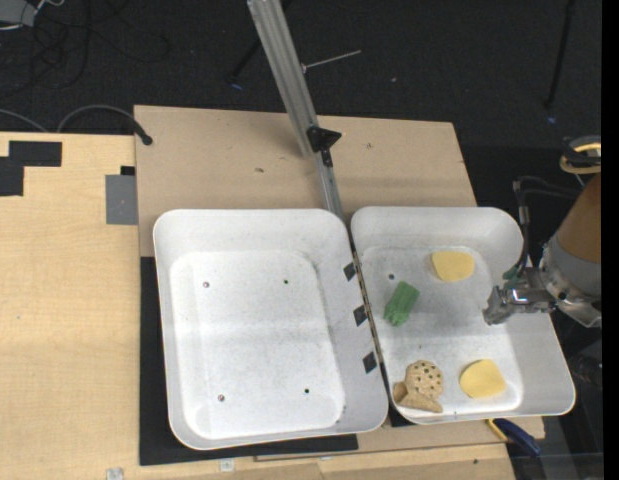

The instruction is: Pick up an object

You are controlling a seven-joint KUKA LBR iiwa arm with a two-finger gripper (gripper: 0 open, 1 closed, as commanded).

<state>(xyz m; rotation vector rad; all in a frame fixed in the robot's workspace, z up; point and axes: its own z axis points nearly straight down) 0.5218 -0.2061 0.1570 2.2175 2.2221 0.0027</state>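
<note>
- Nearest you, along the right bin's front wall, you have two things: a tan, dotted cookie-like piece at the front left corner, touching or nearly touching the wall, and a yellow chip just to its right, lying flat on the floor.
- A step farther in, a green block lies tilted close to the divider between the bins, well apart from the other pieces.
- At about the same depth, at the right rim, you see the gripper, reaching in from the right. It sits above the bin's right side, between the two yellow pieces but touching neither.
- You cannot tell from this view how the gripper's jaws stand; it is small and partly blurred. Nothing can be seen held in it.
- Farther back, a second yellow chip rests near the rear of the right bin, apart from the green block.
- The left bin lies beside all this, away from the arm.
- Behind both bins a grey metal rail leans up from the board's rear.
- Your progress, as I judge it: the pick is not yet done. All four pieces lie on the bin floor, none is lifted, and the arm has only got as far as the bin's edge.
- What is left for you: choose a piece, bring the gripper over it, descend, close and lift. Either yellow chip is nearest.
</note>
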